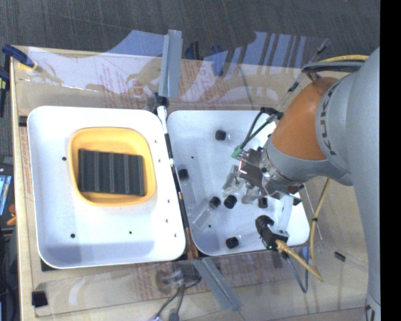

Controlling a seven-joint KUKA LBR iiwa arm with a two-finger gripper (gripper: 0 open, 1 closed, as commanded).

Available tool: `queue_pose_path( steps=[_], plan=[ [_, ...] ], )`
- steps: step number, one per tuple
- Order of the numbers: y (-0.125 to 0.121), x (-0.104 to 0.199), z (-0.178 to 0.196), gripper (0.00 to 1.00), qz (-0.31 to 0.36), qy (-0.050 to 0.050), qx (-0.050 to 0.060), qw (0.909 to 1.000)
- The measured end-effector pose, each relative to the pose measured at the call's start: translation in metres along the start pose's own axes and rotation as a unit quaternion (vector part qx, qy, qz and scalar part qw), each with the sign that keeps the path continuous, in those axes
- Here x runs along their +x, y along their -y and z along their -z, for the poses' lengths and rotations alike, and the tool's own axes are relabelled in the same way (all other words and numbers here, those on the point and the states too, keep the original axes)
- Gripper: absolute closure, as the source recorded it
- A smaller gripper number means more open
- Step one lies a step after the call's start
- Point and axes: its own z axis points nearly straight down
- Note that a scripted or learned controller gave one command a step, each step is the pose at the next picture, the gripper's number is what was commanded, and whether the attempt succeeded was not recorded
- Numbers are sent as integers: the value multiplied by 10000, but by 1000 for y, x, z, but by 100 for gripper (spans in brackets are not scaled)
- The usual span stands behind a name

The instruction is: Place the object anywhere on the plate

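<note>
The wooden tabletop (pixel 87 79) is the biggest thing here, and two white bins sit on it side by side. The big grey arm (pixel 361 132) with its orange band leans over one bin (pixel 200 132). The hand (pixel 248 179) hangs low in the middle of that bin. It is a dark tangle of parts and wires from up here, so I cannot tell if it is wide, narrow, or holding something. The other bin (pixel 47 199) is well away from the hand, past the wall where the two bins meet. A yellow plate (pixel 110 139) lies in it. A dark block with ridges (pixel 112 171) lies flat in the middle of the plate, far from the hand. I think this block is the thing for the task, and if so it is already on the plate. It looks stiff and hard, not squishy, and maybe a bit heavy. Its ridges would give a good grip, so a hold across its short sides should work best. Some small black bits (pixel 220 135) are dotted all around the hand, some just beside it. They look light and easy to knock away.
</note>
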Motion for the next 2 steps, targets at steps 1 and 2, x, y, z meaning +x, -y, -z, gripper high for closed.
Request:
queue_pose_path(
  steps=[1,2],
  plan=[
    [-22,40,58,100,1058,6,-6,9944],
    [-53,85,18,100,998,15,2,9950]
  ],
)
